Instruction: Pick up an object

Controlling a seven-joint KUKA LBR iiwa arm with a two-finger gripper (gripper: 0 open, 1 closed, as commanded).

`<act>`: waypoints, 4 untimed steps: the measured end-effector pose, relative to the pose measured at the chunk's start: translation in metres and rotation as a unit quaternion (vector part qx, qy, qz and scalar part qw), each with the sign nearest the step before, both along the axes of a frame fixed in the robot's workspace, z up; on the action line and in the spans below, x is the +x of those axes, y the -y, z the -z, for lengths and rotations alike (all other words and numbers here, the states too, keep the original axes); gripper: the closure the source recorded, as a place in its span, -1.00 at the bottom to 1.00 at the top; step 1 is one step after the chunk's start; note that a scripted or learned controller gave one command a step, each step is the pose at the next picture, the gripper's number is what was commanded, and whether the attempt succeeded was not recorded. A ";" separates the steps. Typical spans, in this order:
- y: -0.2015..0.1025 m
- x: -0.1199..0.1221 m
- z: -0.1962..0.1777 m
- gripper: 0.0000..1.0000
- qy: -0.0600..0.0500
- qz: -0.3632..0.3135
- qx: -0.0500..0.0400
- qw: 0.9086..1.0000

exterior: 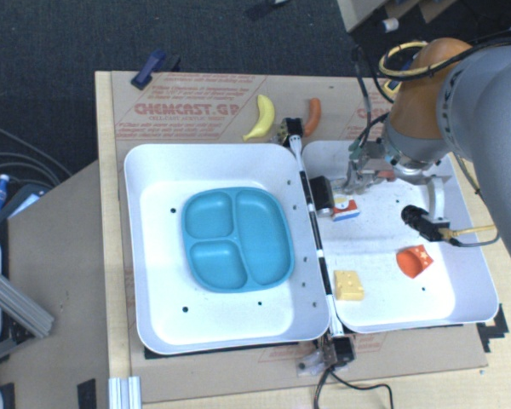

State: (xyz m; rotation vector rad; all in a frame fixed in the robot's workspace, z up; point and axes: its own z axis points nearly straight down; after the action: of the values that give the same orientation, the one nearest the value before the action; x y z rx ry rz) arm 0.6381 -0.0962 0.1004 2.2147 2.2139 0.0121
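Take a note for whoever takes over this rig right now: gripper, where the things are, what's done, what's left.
Gripper: at the far left of the right bin, just above the striped piece; no grasp visible.
Right bin: striped piece, orange piece, yellow block.
Left bin: blue plate.
On the bench behind the bins: banana.
Done: nothing lifted yet.
Left: grasp and lift one thing; the striped piece looks nearest.
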 end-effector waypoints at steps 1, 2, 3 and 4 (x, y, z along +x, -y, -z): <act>0.001 0.000 0.000 -1.00 0.000 0.001 -0.001 1.000; 0.004 -0.027 0.008 -1.00 0.005 0.003 -0.005 1.000; -0.003 0.032 0.011 -1.00 -0.001 0.000 0.001 1.000; -0.004 0.029 0.005 1.00 -0.005 -0.001 0.000 1.000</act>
State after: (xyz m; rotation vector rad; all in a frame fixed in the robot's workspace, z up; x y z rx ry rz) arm 0.6672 -0.0924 0.0954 2.2183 2.2208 0.0005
